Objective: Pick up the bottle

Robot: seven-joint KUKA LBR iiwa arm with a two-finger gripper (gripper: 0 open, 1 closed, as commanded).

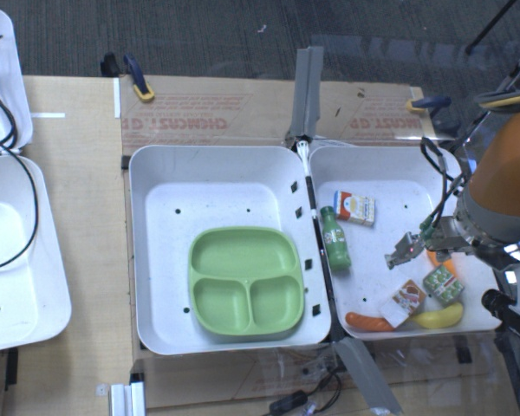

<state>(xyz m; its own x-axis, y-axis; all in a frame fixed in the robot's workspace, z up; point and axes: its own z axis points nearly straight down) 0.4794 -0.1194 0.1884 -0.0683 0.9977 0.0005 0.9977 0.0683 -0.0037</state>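
A green bottle (334,237) lies on its side along the left wall of the right bin (390,167), its cap toward the back. My gripper (405,250) hangs over the middle of the right bin, to the right of the bottle and well apart from it. Its fingers look open, with nothing between them. The arm's orange band (503,167) sits at the right edge.
A green divided plate (245,281) lies in the left bin (156,232). The right bin also holds a small red and white carton (354,207), a red and white packet (407,301), a green box (444,284), a yellow banana (438,318) and an orange carrot (368,322).
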